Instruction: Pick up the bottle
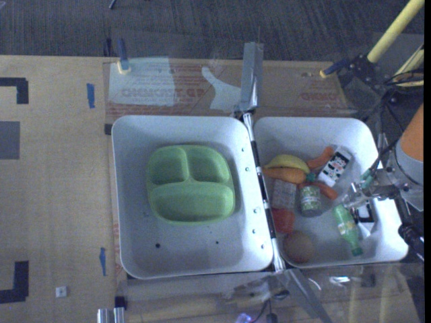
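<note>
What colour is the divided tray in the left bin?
Light green. The divided tray shows clearly in the camera view, lying in the left white bin.

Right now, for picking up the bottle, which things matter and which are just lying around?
For the job:
green bottle
gripper
right bin

Lying about:
banana
small can
brown round fruit
green divided plate in left bin

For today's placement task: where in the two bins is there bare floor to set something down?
Left bin: bare strips ring the green tray, widest along the near wall. Right bin: crowded; banana, can, bottle and claw fill it; only the far corners are bare.
</note>
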